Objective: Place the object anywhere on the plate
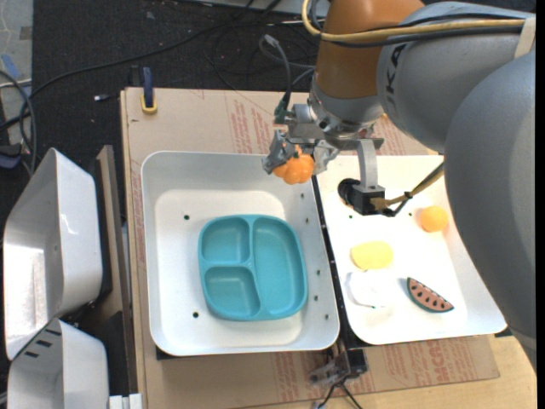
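Plate (252,267) first, at the far left of the story: a teal, three-compartment dish lying flat in the left bin (162,228), well down and to the left of the fingers. Its long axis runs roughly toward and away from the camera. Next rightward comes the gripper (295,162), hanging over the bin's upper right corner, its fingers closed around a small orange object (297,171) that shows between and just below them. So the carry must run down-left from the fingers, by my judgement. Right of the fingers, in the other bin (477,305), lie an orange ball (433,219), a yellow piece (372,255) and a watermelon slice (429,296).
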Tool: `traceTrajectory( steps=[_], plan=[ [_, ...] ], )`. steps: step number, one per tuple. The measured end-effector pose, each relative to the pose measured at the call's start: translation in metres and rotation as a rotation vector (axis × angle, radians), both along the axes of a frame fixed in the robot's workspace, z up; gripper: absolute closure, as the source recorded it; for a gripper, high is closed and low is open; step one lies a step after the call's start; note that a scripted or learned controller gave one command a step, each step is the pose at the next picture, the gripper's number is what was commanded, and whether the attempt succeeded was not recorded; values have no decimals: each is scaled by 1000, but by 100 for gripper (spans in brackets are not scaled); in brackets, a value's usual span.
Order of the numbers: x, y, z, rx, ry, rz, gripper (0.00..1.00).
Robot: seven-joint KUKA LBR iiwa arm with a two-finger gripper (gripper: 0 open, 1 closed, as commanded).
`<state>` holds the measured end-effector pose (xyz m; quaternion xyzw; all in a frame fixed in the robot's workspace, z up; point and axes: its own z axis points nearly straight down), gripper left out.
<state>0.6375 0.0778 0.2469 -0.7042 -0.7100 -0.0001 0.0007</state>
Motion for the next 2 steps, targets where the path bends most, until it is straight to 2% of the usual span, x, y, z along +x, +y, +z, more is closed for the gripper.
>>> traceTrajectory(
  steps=[1, 2],
  plan=[
    [15, 36, -19, -1, -1, -2, 100],
    [15, 34, -17, -1, -1, -5, 0]
  ],
)
